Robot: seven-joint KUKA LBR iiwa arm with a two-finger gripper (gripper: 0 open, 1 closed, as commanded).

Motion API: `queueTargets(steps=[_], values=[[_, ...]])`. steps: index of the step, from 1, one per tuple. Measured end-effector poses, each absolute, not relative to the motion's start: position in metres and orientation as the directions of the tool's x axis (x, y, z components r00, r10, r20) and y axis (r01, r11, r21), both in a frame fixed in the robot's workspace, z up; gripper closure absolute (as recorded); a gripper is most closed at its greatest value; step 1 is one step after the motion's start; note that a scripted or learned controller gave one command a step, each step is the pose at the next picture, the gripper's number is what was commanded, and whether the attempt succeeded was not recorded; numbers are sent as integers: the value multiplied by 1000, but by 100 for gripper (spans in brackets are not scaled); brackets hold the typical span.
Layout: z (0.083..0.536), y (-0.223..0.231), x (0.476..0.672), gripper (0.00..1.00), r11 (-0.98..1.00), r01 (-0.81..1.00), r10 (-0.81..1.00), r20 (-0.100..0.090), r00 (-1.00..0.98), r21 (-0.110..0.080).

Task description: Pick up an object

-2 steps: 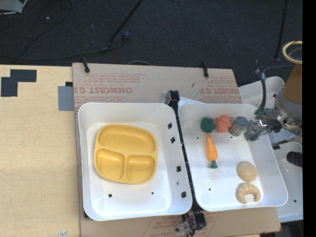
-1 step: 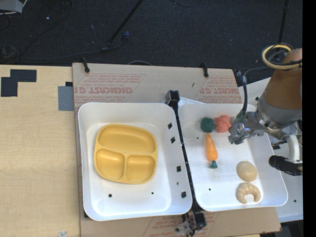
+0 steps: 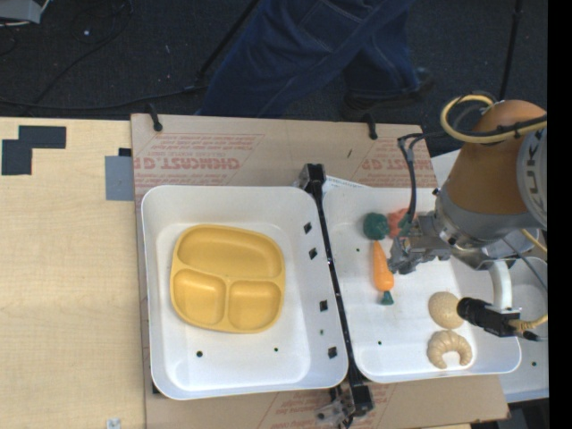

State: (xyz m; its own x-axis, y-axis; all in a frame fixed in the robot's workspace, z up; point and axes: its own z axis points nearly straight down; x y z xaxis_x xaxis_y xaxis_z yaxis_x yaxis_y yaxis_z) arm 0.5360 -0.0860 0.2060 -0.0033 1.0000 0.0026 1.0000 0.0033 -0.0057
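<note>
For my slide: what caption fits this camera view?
Arm's hand low beside a toy carrot in the right bin; yellow tray in the left.

Divided plate (image 3: pixel 228 278) in left bin (image 3: pixel 170 365), carrot (image 3: pixel 382 270), croissant (image 3: pixel 450 349) in right bin (image 3: pixel 393 365)

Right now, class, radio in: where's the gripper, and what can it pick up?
Gripper low in right bin, beside carrot. Carrot lying flat, not held. Green ball, bun, croissant close by. Yellow plate in left bin.
</note>
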Motion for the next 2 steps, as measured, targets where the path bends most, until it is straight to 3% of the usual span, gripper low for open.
queueTargets(steps=[2], values=[[224,17,507,100,6,1000,1000,2,-6,-4]])
